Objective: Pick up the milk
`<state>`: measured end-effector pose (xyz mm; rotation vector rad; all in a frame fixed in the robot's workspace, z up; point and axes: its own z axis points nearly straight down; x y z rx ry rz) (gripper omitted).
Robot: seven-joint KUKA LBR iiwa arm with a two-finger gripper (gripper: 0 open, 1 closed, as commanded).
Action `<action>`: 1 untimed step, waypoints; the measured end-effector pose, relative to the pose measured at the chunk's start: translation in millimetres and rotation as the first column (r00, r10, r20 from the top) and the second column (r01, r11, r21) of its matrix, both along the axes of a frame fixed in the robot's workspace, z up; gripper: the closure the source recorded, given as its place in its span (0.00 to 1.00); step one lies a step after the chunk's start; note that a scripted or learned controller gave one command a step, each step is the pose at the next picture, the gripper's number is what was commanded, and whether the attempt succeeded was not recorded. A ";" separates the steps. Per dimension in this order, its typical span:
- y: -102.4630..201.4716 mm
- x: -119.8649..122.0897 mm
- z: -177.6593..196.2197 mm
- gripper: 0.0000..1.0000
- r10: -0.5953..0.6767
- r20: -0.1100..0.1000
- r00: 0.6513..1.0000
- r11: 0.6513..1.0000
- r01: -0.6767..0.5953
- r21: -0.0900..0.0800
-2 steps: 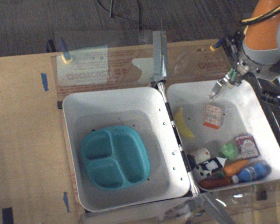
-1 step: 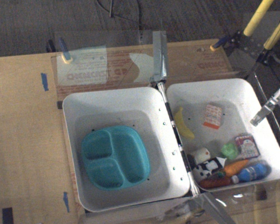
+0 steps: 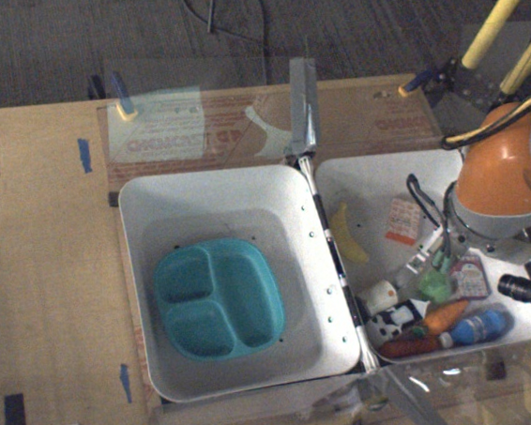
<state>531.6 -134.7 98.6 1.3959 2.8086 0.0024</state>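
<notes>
The milk (image 3: 397, 317), a small carton patterned in black and white, lies low in the right bin (image 3: 368, 179), close to its left wall and near the front edge; it touches nothing of mine. Just above it sits a little white cup (image 3: 380, 294); to its right a carrot (image 3: 446, 314) lies aslant, orange with a green end; below the carrot lies a dark red item (image 3: 410, 345) I cannot name, along the bin's front; beside that, a blue bottle (image 3: 480, 327) on its side.

My gripper (image 3: 437, 257) hangs above and to the right of the milk, apart from it, over a green item (image 3: 433, 284) and a pink-rimmed white packet (image 3: 469, 278); whether my fingers are spread or closed I cannot tell from here, as the wrist hides them. My arm (image 3: 498, 178) comes in from the right, its orange band broad over the bin's right side.

Farther up the same bin lies a banana (image 3: 347, 234) along the left wall, and a small red-and-white card (image 3: 402, 221) near the middle.

The left bin (image 3: 143, 210) holds a teal divided tray (image 3: 218, 298), lying flat, well apart from the milk; both bins rest on the brown bench (image 3: 46, 277).
</notes>
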 end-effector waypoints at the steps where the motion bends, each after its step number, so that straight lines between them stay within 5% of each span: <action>1: 4.9 56.1 121.4 0.00 -0.016 0.000 1.000 1.000 0.016 0.000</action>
